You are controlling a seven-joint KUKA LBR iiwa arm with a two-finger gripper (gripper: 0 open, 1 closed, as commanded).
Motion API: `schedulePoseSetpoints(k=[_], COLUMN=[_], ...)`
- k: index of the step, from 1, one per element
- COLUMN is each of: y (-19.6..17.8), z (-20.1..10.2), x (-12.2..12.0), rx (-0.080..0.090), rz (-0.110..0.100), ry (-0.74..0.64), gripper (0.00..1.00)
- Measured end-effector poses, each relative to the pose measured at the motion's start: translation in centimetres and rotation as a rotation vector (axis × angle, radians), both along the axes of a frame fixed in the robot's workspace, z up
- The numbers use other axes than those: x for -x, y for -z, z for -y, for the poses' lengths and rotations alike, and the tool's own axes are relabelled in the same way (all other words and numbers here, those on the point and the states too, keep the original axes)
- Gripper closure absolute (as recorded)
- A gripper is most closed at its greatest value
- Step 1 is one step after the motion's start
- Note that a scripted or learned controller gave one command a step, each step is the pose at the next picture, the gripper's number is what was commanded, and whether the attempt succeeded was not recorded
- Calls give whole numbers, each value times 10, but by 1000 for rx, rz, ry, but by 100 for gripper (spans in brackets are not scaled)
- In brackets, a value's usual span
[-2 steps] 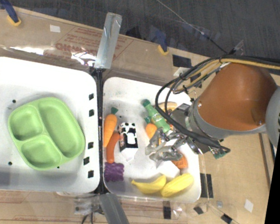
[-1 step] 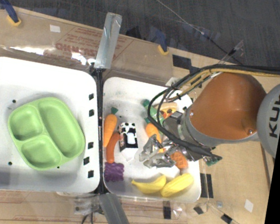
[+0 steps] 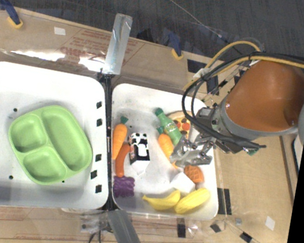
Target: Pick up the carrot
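Note:
An orange carrot (image 3: 119,136) with a green top lies along the left wall of the right bin (image 3: 145,96). A second, shorter carrot (image 3: 165,144) lies near the bin's middle, tilted, its lower end touching or just under my gripper (image 3: 190,155). The gripper hangs low over the right half of the bin, below the grey wrist and the orange band. A darker orange-red piece (image 3: 122,160) lies just below the first carrot.
The right bin also holds a green bottle (image 3: 168,123), a black-and-white cow toy (image 3: 140,147), purple grapes (image 3: 123,186), a banana (image 3: 162,200), a yellow fruit (image 3: 194,200) and an orange-red item (image 3: 194,174). A green divided plate (image 3: 49,143) sits in the left bin (image 3: 8,78).

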State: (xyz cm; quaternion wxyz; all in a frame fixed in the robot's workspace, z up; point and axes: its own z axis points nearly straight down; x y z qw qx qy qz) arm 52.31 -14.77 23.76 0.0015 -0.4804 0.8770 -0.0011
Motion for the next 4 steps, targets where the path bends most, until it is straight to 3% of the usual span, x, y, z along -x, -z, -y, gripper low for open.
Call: schedulePoseSetpoints(k=[1,2,3,4], y=[-4,-15,44,0], z=[-24,-54,-92,-49], x=[-19,-76,-24,46], rx=[-1,-1,-3,0], rz=[-1,-1,-7,-4], ry=[-351,-442,-415,-144], gripper=[100,100,100,100])
